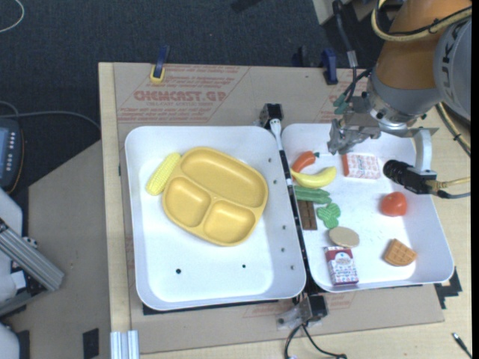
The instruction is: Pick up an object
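Note:
My gripper (340, 145) hangs over the back of the right bin (430, 234), just above and right of a red-orange carrot-like piece (303, 160) and a yellow banana (315, 176). A white and red packet (362, 166) lies just right of the gripper. Also in this bin are a green pod (312, 194), a green leafy piece (328, 215), a red tomato (394, 203), a tan oval piece (343, 237), a waffle wedge (399, 253) and a small red carton (341, 266). Nothing shows between the fingers.
The left bin (150, 260) holds a yellow divided plate (215, 195) and a corn cob (162, 173) at its left rim. A black divider (284, 170) runs between the bins. A black cylinder (408, 175) on the arm sticks out over the right bin.

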You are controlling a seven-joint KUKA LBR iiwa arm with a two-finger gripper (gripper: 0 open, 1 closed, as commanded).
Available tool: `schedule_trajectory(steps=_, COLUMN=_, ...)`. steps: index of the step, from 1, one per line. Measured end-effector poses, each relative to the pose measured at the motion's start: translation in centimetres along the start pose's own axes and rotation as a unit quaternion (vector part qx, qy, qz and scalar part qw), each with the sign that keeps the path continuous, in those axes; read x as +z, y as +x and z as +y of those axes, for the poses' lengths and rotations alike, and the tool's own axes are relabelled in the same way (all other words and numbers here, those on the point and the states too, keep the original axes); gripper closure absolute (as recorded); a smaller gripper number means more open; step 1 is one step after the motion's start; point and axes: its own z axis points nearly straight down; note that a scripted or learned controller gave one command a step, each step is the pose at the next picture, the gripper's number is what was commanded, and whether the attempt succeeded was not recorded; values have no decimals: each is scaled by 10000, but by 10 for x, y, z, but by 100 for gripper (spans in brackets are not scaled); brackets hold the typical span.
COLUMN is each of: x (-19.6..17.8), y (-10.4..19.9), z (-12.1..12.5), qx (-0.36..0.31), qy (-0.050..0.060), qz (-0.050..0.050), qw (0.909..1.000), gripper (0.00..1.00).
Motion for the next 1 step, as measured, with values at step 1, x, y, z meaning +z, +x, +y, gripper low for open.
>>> schedule_trajectory(steps=1, x=9, y=49, z=-20, qx=2, qy=8, qz=-4, qw=10000, gripper=100)
